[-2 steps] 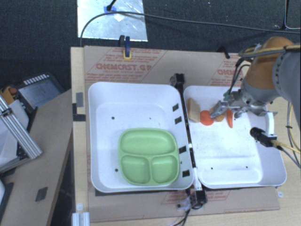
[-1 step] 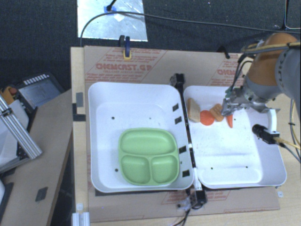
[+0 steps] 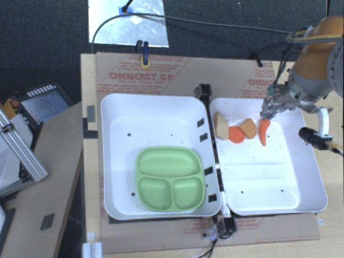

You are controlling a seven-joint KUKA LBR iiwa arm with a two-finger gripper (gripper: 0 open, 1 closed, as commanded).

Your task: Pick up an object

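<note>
Apparently toy foods (image 3: pixel 243 129) in right bin (image 3: pixel 279 198)

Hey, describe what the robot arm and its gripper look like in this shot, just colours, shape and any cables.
The arm is rounded and bulky, grey with a broad orange band above the wrist. Below it, a grey metal wrist narrows to a small dark gripper. A white bracket with a black fitting hangs at its side. Thin dark cables run along the arm near the wrist.

Cardboard-covered bench (image 3: pixel 172 71), two white bins side by side, left bin (image 3: pixel 115 144), right bin (image 3: pixel 301 187)
</note>
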